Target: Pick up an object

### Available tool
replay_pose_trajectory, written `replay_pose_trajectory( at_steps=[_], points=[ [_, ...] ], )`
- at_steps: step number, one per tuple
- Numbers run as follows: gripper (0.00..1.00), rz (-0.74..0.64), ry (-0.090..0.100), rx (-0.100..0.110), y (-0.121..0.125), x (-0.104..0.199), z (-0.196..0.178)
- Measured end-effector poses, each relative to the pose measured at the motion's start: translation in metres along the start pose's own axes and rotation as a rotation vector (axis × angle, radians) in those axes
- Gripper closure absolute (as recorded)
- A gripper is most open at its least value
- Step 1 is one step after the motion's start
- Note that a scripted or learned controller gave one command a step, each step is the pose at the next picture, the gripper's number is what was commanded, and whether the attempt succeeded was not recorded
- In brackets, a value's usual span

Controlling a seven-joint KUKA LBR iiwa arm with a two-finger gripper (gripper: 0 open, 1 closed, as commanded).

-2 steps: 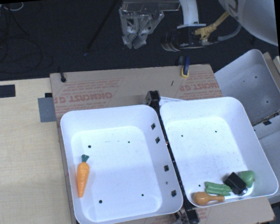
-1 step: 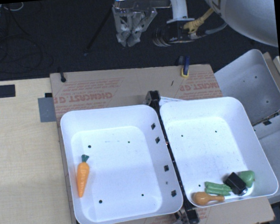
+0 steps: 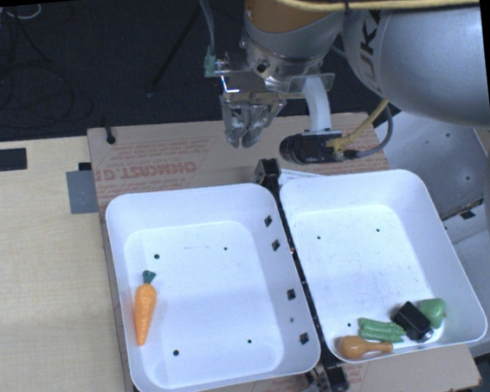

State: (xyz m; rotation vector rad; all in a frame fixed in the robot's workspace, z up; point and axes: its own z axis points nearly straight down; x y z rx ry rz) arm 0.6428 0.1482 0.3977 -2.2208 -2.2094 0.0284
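Note:
An orange carrot (image 3: pixel 145 312) with a green top lies near the left wall of the left bin (image 3: pixel 185 207). In the front right corner of the right bin (image 3: pixel 357 189) sit a green pod (image 3: pixel 380 329), a black block (image 3: pixel 411 320), a green piece (image 3: pixel 433 309) and an orange-tan pear-shaped piece (image 3: pixel 363 346), all close together. My gripper (image 3: pixel 245 132) hangs high above the back edge of the bins, over the cardboard, with nothing between its fingers; the fingers look close together.
Cardboard (image 3: pixel 162 156) lies under both bins. A black divider strip (image 3: pixel 289 264) runs between the bins. The wooden bench (image 3: pixel 38 299) stretches to the left, with dark patches on it.

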Motion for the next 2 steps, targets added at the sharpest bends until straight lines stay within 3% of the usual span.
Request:
replay_pose_trajectory(
  at_steps=[1,2],
  points=[
    [1.00,-0.013,0.012,-0.030,-0.0031,0.0847,-0.1490],
    [1.00,-0.007,0.005,-0.015,-0.0017,0.0938,-0.1397]
  ],
)
